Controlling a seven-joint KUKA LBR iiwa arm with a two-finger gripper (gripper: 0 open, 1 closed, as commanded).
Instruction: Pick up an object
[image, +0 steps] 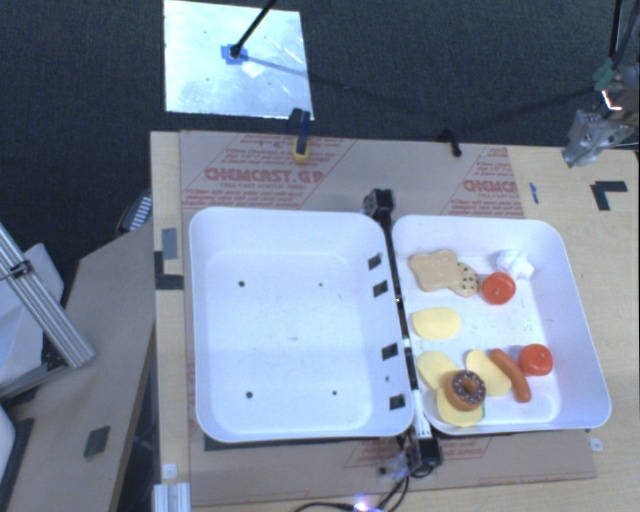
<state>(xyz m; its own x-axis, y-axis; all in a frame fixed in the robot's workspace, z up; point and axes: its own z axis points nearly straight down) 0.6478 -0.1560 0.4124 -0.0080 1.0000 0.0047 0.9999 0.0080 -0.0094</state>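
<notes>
Across the bench, left to right:

Left bin: sitting beside its twin, showing a bare white floor with a few small dark dots.

Divider: a dark strip with clips running between the two bins, from the top edge down to a tangle of wires at the bottom.

Right bin: holding all the toy food.
- Toast: lying at the upper left, tan and flat.
- Cookie: touching the toast's right edge, speckled.
- Yellow piece: lying just below the toast, apart from it.
- Yellow slices: lying at the lower left, overlapping one another.
- Donut: resting on top of the yellow slices, brown with a dark ring.
- Upper tomato: sitting right of the cookie, red.
- White piece: touching the upper tomato from above.
- Sausage: lying slantwise, its top end near the lower tomato.
- Lower tomato: sitting furthest right, well clear of the bin wall.

Gripper: hanging at the upper right edge of the view, above the bench and outside the right bin, well apart from every item. Whether it is released or clenched cannot be told; it is too small and blurred.
</notes>
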